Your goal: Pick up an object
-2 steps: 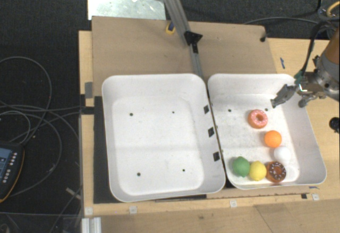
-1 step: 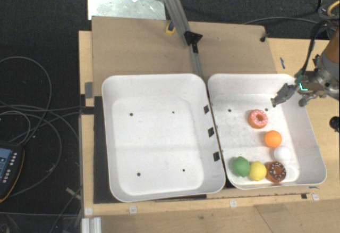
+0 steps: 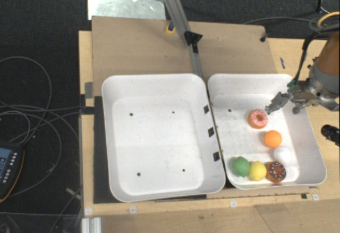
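Observation:
The right bin (image 3: pixel 249 88) holds several small objects. A pink frosted donut (image 3: pixel 258 118) lies near its middle, with an orange ball (image 3: pixel 273 139) just below it and a white ball (image 3: pixel 282 153) under that. Along the front wall sit a green fruit (image 3: pixel 241 166), a yellow fruit (image 3: pixel 257 171) and a chocolate sprinkled donut (image 3: pixel 275 172). My gripper (image 3: pixel 282 109) hangs over the bin's right side, up and to the right of the pink donut. Its fingers are spread open with nothing between them; the left fingertip (image 3: pixel 270 110) is close to the donut's upper right edge.
The left bin (image 3: pixel 114 120) stands beside the right one, joined by black clips along the shared wall. A grey pole (image 3: pixel 175 6) slants over the brown board behind the bins. Cables lie on the dark floor at the left.

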You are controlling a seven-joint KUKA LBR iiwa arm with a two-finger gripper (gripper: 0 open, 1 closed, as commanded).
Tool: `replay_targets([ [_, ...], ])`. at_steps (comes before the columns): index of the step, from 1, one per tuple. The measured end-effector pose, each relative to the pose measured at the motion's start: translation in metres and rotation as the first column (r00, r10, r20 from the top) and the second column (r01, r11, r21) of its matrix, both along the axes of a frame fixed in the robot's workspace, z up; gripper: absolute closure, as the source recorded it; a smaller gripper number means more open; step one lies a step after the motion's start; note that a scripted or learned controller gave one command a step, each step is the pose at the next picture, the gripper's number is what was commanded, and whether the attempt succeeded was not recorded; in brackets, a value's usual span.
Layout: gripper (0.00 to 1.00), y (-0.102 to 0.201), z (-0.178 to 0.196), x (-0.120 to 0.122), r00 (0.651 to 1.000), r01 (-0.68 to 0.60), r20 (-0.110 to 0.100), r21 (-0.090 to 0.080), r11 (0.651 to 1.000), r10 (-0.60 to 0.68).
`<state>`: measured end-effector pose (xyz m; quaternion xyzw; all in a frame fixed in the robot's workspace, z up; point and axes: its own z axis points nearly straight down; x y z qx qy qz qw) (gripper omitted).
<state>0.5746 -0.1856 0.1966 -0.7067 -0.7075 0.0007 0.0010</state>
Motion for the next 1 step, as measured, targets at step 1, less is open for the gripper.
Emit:
replay_targets([
  [1, 0.0, -0.0032, -0.0599, 0.0057, 1.0, 0.0, -0.001, 0.0, 1.0, 0.0],
])
